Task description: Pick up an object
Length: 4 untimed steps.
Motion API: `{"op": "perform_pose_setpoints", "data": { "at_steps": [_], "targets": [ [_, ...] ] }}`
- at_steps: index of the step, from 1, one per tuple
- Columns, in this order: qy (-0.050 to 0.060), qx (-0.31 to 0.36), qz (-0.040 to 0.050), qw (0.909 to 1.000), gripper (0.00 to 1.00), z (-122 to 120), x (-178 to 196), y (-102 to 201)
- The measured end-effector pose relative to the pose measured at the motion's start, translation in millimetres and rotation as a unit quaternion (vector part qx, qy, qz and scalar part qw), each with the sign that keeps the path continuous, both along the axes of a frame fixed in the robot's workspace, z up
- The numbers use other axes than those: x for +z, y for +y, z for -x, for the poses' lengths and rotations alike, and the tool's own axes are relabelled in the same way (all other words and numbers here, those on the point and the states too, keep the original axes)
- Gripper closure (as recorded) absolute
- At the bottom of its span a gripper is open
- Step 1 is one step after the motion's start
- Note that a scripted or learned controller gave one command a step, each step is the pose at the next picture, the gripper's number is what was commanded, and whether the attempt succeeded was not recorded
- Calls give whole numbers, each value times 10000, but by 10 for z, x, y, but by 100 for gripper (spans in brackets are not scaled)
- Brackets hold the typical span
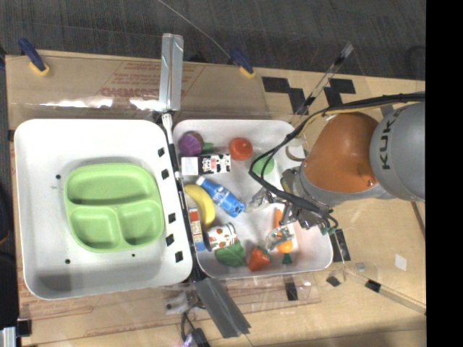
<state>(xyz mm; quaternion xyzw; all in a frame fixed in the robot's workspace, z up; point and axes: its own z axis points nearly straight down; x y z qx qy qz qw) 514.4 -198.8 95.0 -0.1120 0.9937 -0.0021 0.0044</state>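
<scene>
So from the overhead camera you've got the worktop (pixel 87 78) with two white bins next to each other. The left bin (pixel 36 194) has a green divided tray (pixel 113 207) sitting in the middle of it. The right bin (pixel 318 255) is where all the clutter is: a purple ball-ish thing (pixel 191 143) in the far left corner, a small black-and-white carton (pixel 215 164) just beside it, a red-orange round thing (pixel 241 148) a bit further right, then a banana (pixel 202 202) lying right against a blue bottle (pixel 223 196) around the middle. Along the near edge there's a small printed can (pixel 221 235), a green leafy toy (pixel 231 254) and a red strawberry-looking piece (pixel 258 258). The arm (pixel 347 157) comes in from the right with its orange band over the bin, and the claw (pixel 283 231) is down in the near right part of the bin, right at an orange object (pixel 286 247). Honestly can't tell what state the claw is in, too much cable and clutter there.
</scene>
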Motion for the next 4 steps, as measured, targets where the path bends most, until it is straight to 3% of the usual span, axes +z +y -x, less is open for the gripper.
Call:
{"op": "perform_pose_setpoints", "data": {
  "at_steps": [1,2,3,4],
  "targets": [
    [31,1493,-5,9888,0,-216,-21,-96],
    [43,1983,-26,9801,0,-45,-33,833],
    [37,1796,-14,9837,0,-362,-26,1056],
    [31,1827,-11,9832,100,-372,75,1069]
  ]
}}
